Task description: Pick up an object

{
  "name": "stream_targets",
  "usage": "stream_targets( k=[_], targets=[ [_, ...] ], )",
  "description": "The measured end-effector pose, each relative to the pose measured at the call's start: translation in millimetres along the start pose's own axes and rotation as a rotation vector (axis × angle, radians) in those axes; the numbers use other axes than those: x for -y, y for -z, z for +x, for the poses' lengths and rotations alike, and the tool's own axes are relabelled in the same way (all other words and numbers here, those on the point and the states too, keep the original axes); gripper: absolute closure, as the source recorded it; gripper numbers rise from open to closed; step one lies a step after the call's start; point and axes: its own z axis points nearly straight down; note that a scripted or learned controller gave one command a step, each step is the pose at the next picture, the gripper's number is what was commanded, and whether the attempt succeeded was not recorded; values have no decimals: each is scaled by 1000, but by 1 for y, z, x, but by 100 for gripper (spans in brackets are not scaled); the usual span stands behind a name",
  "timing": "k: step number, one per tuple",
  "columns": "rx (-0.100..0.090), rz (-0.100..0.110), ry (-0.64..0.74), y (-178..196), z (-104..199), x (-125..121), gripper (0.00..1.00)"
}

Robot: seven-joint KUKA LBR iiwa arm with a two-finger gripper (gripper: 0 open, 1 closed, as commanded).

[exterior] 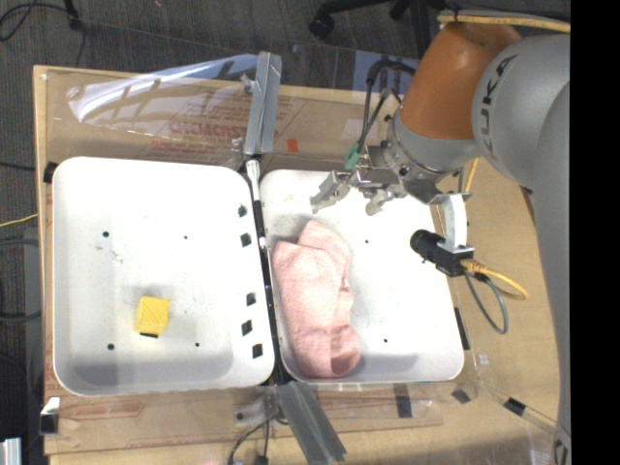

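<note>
The right bin (426, 356) serves as the landmark here. A pink cloth (315, 303) lies inside it, bunched and folded, along its left wall, running from about the middle of that wall down to the near left corner. The cloth touches the bin floor and presses close against the divider between the two bins.

The gripper (354, 190) hangs over the far part of the right bin, above and a little to the right of the cloth's upper end. Its two metal fingers (325, 193) stand spread apart, with nothing between them; they are clear of the cloth. The grey arm (523, 85) with its orange band (446, 76) comes in over the right bin's far right corner, and a black cylinder with a yellow cable (489, 279) sticks out beside the bin's right wall.

To the left of the right bin, touching it along the divider, sits the left bin (87, 187). A small yellow block (152, 316) lies on its floor, toward its near side, well apart from the cloth and from the gripper.

Beyond the right bin's far wall a sheet of clear plastic (174, 90) lies on the bench.
</note>
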Motion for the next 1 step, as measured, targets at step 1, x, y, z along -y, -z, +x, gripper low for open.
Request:
stream_targets(
  k=[1],
  targets=[
    [2, -5, 261, -163, -4, -2, 0]
  ],
)
